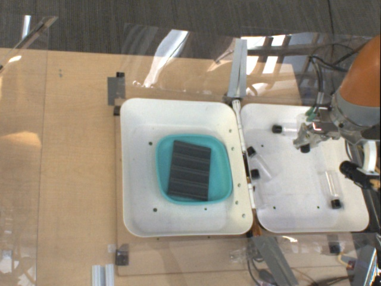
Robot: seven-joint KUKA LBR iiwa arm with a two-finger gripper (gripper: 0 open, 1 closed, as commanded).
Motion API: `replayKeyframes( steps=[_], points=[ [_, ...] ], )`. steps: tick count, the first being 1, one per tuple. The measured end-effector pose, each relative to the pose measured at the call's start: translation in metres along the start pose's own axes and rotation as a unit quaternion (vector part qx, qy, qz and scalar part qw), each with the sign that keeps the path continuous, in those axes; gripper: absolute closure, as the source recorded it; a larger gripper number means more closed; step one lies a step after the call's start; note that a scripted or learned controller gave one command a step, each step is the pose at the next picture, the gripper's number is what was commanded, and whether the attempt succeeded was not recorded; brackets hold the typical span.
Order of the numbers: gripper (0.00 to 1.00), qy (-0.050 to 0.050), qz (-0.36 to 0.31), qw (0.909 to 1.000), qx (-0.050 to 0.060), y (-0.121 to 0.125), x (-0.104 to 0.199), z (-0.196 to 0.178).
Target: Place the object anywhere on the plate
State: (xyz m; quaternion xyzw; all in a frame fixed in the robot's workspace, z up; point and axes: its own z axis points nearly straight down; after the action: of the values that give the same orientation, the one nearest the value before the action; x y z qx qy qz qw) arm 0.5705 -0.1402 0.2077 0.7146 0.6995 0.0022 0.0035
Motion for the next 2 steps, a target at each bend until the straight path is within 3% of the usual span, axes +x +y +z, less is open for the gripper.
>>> replayKeyframes(
  steps=[1, 2],
  points=[
    [1.0, 0.002, -0.088, 0.9961, 0.002, -0.047, 0.13, 0.023],
    [1.0, 0.001, -0.173, 0.9848, 0.0, 0.001, 0.173, 0.022]
  ],
)
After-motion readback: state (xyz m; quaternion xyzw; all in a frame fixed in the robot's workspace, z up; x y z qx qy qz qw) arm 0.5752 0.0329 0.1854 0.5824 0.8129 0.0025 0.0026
